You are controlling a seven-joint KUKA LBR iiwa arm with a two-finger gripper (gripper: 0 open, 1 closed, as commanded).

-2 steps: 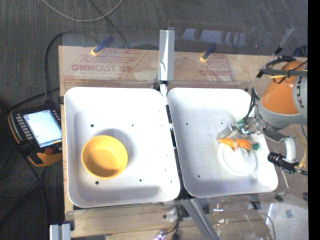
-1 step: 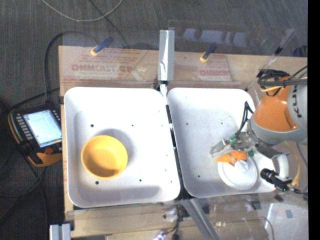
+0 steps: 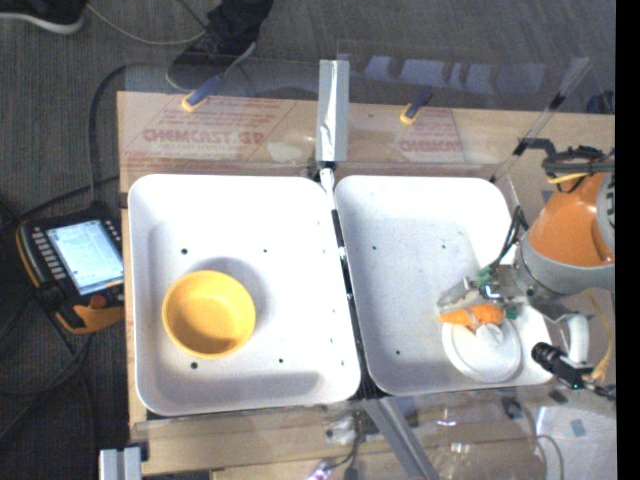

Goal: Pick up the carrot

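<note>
The carrot (image 3: 471, 316) is a small orange piece in the right bin (image 3: 420, 238), near its front right corner. It lies at the rim of a round white dish (image 3: 484, 354). My gripper (image 3: 484, 294) hangs directly over the carrot, touching it or almost so, at the end of the grey arm with the orange band (image 3: 566, 232) that reaches in from the right. The gripper's body hides the carrot's upper edge, so I cannot make out whether the carrot is gripped.
A yellow bowl (image 3: 209, 312) sits in the left bin (image 3: 240, 208), front left. The ridge between the bins (image 3: 343, 268) runs down the middle. A teach pendant (image 3: 76, 256) lies off the bench at left. A person's feet (image 3: 215, 48) stand behind the bench.
</note>
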